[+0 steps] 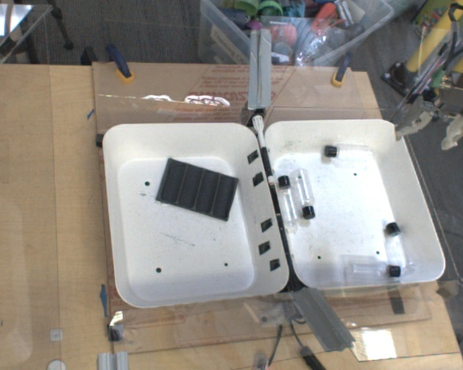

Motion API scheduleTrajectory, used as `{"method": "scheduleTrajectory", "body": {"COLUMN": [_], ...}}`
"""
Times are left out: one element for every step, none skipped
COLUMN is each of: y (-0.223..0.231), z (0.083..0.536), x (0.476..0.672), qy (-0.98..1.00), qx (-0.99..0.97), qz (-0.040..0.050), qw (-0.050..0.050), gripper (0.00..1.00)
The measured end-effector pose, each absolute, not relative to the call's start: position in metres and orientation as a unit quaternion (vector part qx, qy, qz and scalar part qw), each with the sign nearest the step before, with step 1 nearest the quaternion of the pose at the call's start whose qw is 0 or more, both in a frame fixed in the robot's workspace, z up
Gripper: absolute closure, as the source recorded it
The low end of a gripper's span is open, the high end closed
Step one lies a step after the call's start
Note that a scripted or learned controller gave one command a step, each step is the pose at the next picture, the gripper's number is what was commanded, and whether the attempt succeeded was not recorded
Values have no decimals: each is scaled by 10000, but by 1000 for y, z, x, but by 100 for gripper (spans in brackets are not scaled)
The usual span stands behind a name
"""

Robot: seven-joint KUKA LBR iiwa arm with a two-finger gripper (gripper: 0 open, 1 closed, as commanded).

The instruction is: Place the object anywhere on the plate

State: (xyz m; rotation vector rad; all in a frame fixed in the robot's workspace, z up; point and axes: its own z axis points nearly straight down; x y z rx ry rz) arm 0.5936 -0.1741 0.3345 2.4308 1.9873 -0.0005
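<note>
My pincer [430, 123] hung at the far right, just outside the top-right corner of the right bin [428, 230], above the bench edge w/ cables around it. Too small and cluttered there: I couldn't tell how wide it was, and saw nothing in it.

The plate [197, 189], a dark ridged rectangle, lay flat in the left bin [112, 206], upper middle, turned a bit askew, not touching any wall.

The objects were all in the right bin, well apart from the plate w/ the divider between. A pair of clear tubes [295, 195] w/ black caps lay side by side near that bin's left wall. Another clear tube [368, 268] lay along the bottom wall, its black cap toward the bottom-right corner. A loose black cap [329, 152] sat near the top, a second black cap [391, 227] near the right wall; couldn't tell whether clear bodies were attached to those.

Both bins rested on a cardboard sheet [170, 83] on the wooden bench [31, 206]. Behind them, a clear tub [216, 6] of mixed coloured bits.
</note>
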Motion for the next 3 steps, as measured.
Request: {"method": "scheduleTrajectory", "body": {"y": [-174, -174, -174], "z": [334, 334, 334], "x": [594, 594, 594], "qy": [6329, 6329, 6329], "qx": [7742, 7742, 7742], "qz": [-2, -2, -2], "qw": [9, 9, 9], "gripper": [0, 0, 0]}}
